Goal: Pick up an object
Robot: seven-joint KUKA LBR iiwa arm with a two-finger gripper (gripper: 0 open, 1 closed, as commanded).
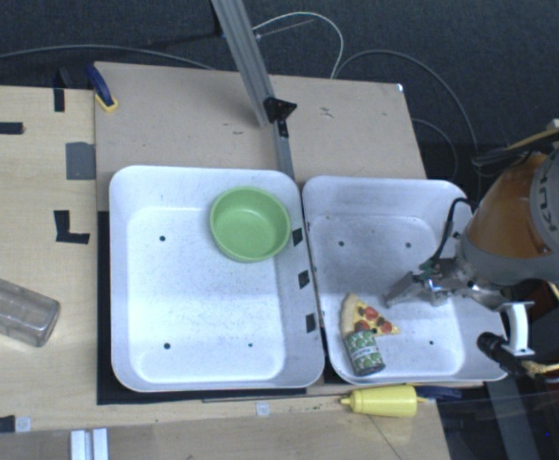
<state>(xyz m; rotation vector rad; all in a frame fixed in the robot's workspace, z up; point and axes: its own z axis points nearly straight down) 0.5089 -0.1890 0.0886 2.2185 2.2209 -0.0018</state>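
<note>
Seen from above at a slant, two shallow white plastic bins sit side by side on a wooden bench. The left bin [145,353] holds a round green plastic bowl [249,223] near its upper right corner. The right bin [423,199] holds a toy pizza slice [366,315] and a small green can [364,351] lying just below it, near the bin's lower left. The grey arm reaches in from the right; its gripper [399,293] hovers just right of the pizza slice, jaws slightly spread, pinching nothing. A yellow bottle [386,402] lies on the bench below the right bin.
</note>
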